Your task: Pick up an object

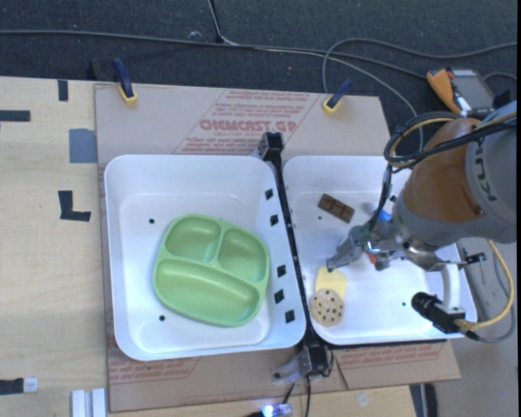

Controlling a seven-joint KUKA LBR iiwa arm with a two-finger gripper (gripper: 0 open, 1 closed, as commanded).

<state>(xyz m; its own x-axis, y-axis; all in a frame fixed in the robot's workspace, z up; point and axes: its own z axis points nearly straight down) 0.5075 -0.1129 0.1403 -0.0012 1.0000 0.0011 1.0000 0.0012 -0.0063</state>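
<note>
The right bin [417, 315] holds three small objects. A brown rectangular block [336, 207] lies near its far left part. A pale yellow piece [331, 282] sits by the left wall, with a round tan disc with dark dots [327, 307] touching it just in front. My gripper [346, 249] reaches in from the right and hangs over the bin's left half, just up and right of the yellow piece. It is open, with nothing between its fingers.
The left bin [126, 189] holds a green divided plate [213, 269]. A black divider [282, 233] runs between the bins. Cables loop over the right bin's far right corner, and the arm's body covers that bin's right side.
</note>
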